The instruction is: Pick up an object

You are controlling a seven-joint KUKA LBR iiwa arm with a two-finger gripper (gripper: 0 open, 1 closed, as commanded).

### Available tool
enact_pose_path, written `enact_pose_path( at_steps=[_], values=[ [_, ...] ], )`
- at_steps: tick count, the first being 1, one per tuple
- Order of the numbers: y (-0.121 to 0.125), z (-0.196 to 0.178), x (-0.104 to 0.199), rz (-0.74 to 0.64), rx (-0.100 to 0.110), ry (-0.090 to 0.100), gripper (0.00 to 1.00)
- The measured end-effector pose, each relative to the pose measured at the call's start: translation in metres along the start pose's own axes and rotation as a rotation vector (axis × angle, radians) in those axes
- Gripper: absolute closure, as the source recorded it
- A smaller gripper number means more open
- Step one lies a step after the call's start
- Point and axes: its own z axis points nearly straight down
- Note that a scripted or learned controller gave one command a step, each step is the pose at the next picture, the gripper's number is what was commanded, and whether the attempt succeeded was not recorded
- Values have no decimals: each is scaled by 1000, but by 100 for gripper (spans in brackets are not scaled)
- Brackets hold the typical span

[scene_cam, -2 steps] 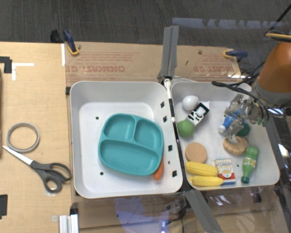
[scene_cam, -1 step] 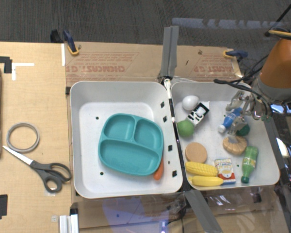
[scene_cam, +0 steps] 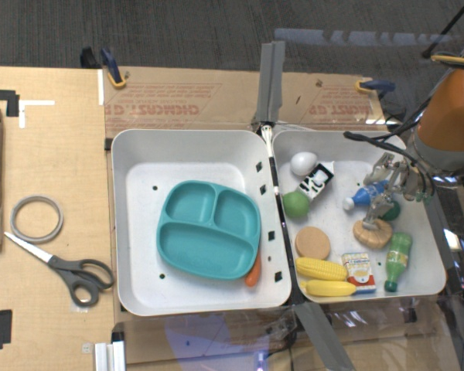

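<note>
A wooden bench [scene_cam: 54,300] is seen, on which two white bins are set side by side: one [scene_cam: 131,207] at centre, the other [scene_cam: 429,273] at 3 o'clock. A tape roll [scene_cam: 36,218] and scissors [scene_cam: 66,269] are laid at 9 o'clock.

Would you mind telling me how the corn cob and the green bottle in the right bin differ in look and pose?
The corn cob is yellow with a bumpy surface; the green bottle is smooth and green with a lighter label. The corn cob lies roughly crosswise along the bin's front, beside the banana; the green bottle lies pointing front to back near the right wall. Both lie on their sides in the right bin.
</note>
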Motion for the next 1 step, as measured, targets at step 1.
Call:
enact_pose_path(
  at_steps=[1],
  values=[
    [-5,0,14,83,0,1,0]
  ],
)
